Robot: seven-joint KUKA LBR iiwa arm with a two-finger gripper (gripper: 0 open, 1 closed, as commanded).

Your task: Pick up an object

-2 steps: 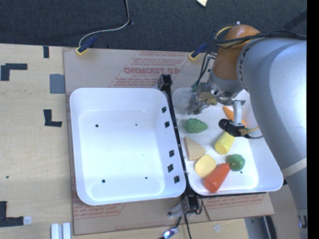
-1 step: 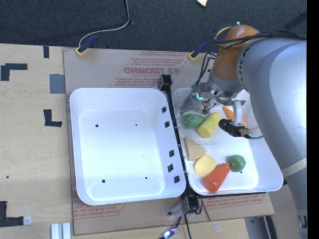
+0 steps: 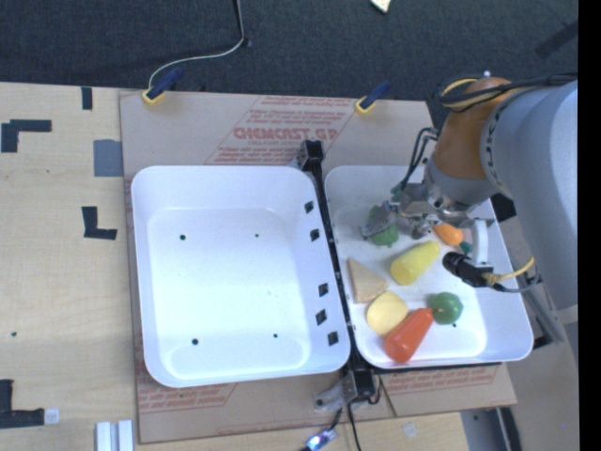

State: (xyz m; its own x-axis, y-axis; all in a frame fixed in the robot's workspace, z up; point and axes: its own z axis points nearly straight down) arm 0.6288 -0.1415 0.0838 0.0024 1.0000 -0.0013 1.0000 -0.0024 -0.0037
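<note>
A grey KUKA arm [image 3: 526, 148] with an orange band [image 3: 460, 144] above its wrist reaches in from the right over the right-hand white bin [image 3: 512, 341], one of two shallow bins set side by side on a brown board [image 3: 272, 130] atop the desk [image 3: 56, 280]; its gripper [image 3: 399, 216] hangs low over the far part of that bin, right at a small green object [image 3: 383, 235] lying near the bin's inner wall, though whether the jaws are apart, together or clamped on anything cannot be told from this angle; the rest of the pickable things sit in the same bin: a small orange piece [image 3: 451, 235] just beside the gripper's body, a yellow oblong piece [image 3: 414, 263] near the middle, a pale wedge [image 3: 364, 278] against the divider side, a rounded yellow piece [image 3: 385, 312] just below the wedge, a red-orange carrot-like piece [image 3: 408, 336] touching it at the near edge, and a green rounded piece [image 3: 445, 306] just right of those two; the left-hand white bin [image 3: 150, 280] lies alongside, with black clips [image 3: 324, 294] along the shared rim; two blue-and-yellow clamps [image 3: 161, 84] grip the board's far edge, and a white cable [image 3: 225, 36] runs across the dark floor [image 3: 113, 17] beyond.
</note>
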